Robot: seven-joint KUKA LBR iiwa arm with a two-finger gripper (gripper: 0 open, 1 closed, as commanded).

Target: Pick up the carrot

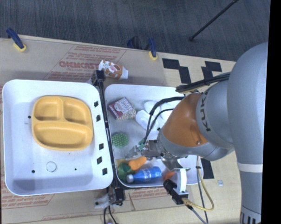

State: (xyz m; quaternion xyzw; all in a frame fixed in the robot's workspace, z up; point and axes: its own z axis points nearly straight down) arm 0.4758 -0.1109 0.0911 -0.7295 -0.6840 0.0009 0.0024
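Observation:
The carrot [137, 163], orange with a green top end [124, 169], lies near the front edge of the right bin [132, 92], just above a blue bottle [145, 175]. My gripper [151, 150] hangs over the bin right beside the carrot's upper right end, under the arm's orange band. The wrist hides the fingertips, and I see nothing held between them.
The right bin also holds a green spiky ball [120, 140], a small red-patterned box [122, 108] and a white object [143, 117]. A yellow divided plate [62, 121] lies in the left bin [17, 173]. A small packet [112, 69] sits on the bench behind the bins.

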